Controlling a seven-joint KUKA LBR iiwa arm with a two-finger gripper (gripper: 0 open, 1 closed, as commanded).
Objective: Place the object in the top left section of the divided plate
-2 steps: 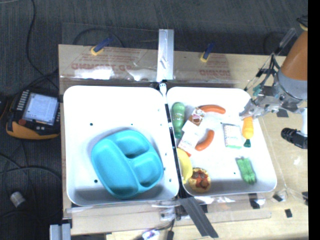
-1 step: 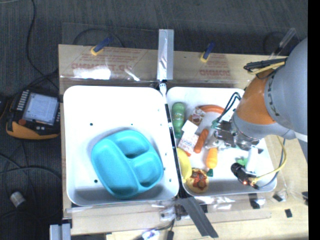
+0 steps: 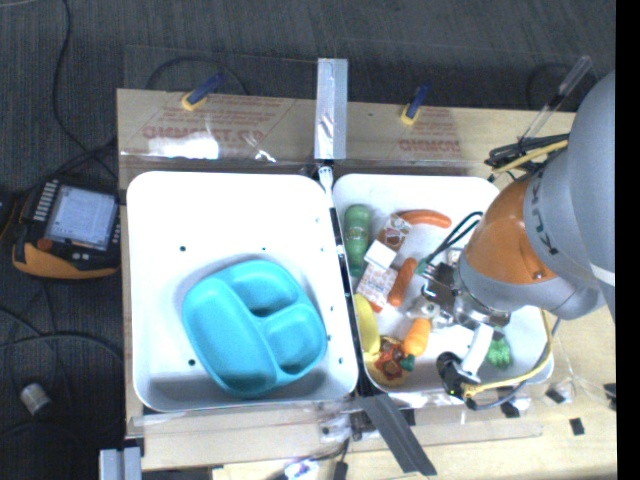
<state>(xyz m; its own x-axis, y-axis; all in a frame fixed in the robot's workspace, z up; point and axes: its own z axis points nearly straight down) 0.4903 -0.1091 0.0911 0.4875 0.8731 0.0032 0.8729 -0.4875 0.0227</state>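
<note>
Camera view: the grey arm's gripper is hovering over the right shallow white bin.
Whether it is parted or closed, I cannot tell. The likely object, a small orange carrot-shaped toy, is lying just beside it, well apart from the turquoise divided plastic plate; centring before descending looks wise.

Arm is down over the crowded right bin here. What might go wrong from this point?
The hand hangs over closely packed toy food: a carrot and a thin orange piece lie close together, so a grasp may catch two things or none. The blue divided plate sits turned at an angle in the left bin, so a drop could land in the wrong section.
</note>
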